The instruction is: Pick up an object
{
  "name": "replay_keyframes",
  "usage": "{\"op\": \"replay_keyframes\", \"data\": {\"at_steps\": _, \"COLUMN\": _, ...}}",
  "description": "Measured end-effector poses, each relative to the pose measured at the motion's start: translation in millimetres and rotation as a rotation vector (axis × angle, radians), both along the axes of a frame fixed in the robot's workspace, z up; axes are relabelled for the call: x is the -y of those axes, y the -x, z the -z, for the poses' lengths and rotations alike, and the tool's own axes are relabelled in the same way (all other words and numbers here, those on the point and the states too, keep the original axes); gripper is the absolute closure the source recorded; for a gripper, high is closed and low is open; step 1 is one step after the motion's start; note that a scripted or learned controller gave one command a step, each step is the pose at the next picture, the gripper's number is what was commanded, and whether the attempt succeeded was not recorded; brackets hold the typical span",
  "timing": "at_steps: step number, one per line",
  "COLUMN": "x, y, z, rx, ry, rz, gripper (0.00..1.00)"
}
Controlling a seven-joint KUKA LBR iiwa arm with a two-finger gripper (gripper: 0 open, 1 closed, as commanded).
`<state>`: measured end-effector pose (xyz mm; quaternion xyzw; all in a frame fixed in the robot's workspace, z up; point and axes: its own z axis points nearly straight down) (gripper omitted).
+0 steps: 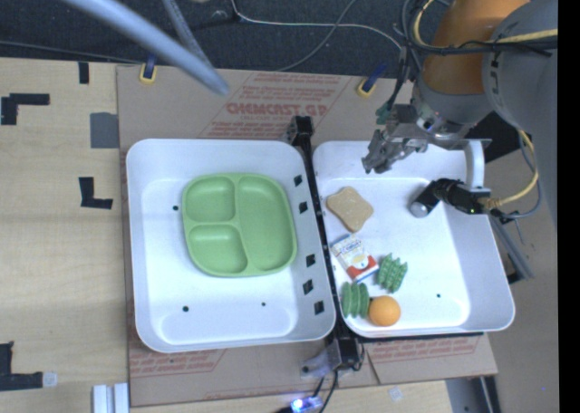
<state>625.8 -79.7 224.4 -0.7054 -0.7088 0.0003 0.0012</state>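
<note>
1. Nearest the camera, one orange ball (385,311) lies in the right bin (471,248), well below the pincer (381,159).
2. Beside it: two green pieces (391,271), one red-and-white packet (354,257).
3. One bread slice (349,208) sits just below-left of the pincer, whose finger state I cannot tell.
4. Two white bins rest on cardboard (272,103) over a wooden bench (54,248); one green divided plate (240,224) fills the left bin (159,248).

arm: grey, enters from frame's right, orange band at upper right | wrist: angled down and leftward | claw (379,156): upper right of centre, tips pointing down-left, nothing seen between them
</note>
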Motion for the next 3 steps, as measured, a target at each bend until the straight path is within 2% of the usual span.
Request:
{"op": "replay_keyframes", "data": {"at_steps": 1, "x": -59.7, "y": 20.9, "z": 4.8, "rx": -0.001, "ry": 0.0, "rz": -0.001, "gripper": 1.0}}
{"op": "replay_keyframes", "data": {"at_steps": 2, "x": -100.8, "y": 38.0, "z": 3.5, "rx": -0.001, "ry": 0.0, "rz": 0.0, "gripper": 1.0}}
{"op": "replay_keyframes", "data": {"at_steps": 3, "x": -156.9, "y": 56.3, "z": -6.3, "rx": 0.0, "ry": -0.001, "rz": -0.003, "gripper": 1.0}}
